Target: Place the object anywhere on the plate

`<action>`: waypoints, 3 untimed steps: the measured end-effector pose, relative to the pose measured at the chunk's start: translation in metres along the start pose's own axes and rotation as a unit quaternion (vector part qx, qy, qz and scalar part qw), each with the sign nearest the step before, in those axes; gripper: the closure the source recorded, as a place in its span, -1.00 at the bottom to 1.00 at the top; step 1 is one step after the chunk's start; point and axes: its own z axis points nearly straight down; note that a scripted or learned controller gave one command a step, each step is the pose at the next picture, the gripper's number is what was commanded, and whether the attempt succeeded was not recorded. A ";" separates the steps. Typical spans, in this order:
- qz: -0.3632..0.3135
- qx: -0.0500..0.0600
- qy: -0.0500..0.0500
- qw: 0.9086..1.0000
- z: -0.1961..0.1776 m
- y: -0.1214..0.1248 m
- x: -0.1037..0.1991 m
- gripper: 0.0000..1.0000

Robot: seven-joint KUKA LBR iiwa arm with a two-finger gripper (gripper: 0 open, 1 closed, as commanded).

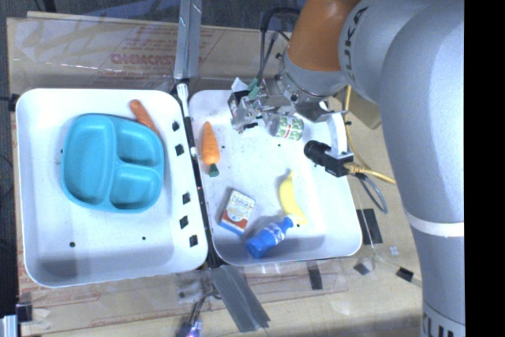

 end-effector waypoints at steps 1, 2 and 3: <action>-0.087 0.001 0.000 0.996 0.019 -0.035 0.081 1.00; -0.136 0.000 -0.001 0.991 0.019 -0.015 0.177 1.00; -0.136 0.000 -0.001 0.991 0.018 -0.015 0.176 -1.00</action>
